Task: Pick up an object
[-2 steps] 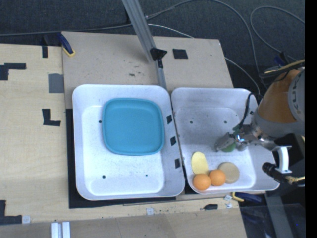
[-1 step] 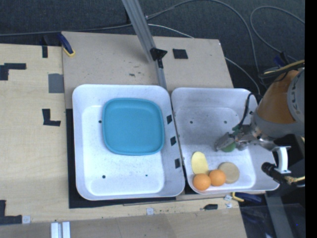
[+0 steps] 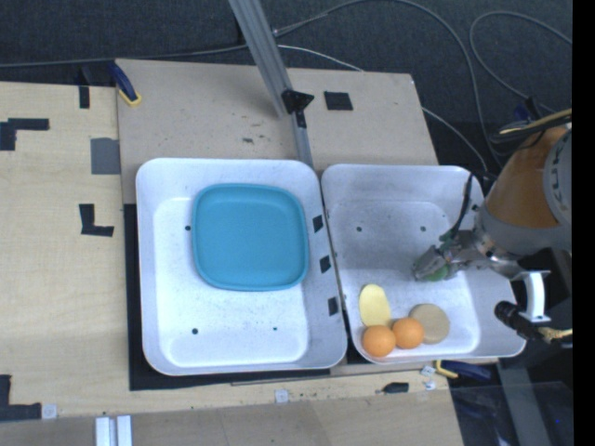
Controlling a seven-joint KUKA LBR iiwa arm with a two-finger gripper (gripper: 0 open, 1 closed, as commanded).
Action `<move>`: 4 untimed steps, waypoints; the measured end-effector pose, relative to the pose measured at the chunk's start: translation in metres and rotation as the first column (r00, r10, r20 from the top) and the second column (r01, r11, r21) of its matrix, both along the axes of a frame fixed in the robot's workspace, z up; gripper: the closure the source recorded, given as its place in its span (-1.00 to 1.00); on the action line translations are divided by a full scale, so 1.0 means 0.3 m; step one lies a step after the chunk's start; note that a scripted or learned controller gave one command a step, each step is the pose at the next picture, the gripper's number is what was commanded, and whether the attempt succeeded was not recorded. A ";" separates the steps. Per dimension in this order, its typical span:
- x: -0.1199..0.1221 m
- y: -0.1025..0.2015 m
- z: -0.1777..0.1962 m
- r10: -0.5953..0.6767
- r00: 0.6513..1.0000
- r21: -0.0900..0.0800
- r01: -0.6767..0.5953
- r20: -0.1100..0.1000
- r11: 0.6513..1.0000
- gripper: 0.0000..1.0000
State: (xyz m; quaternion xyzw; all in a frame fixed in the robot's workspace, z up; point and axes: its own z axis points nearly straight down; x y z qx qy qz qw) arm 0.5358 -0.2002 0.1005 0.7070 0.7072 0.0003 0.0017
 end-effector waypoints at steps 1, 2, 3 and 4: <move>0.032 -0.016 0.167 0.000 1.000 0.001 0.000 0.001 1.000 1.00; 0.035 -0.016 0.341 0.000 1.000 0.001 0.000 0.001 1.000 1.00; 0.024 0.153 0.379 0.004 1.000 0.003 -0.004 -0.002 1.000 1.00; 0.039 0.329 0.419 0.005 1.000 0.003 -0.005 -0.003 1.000 1.00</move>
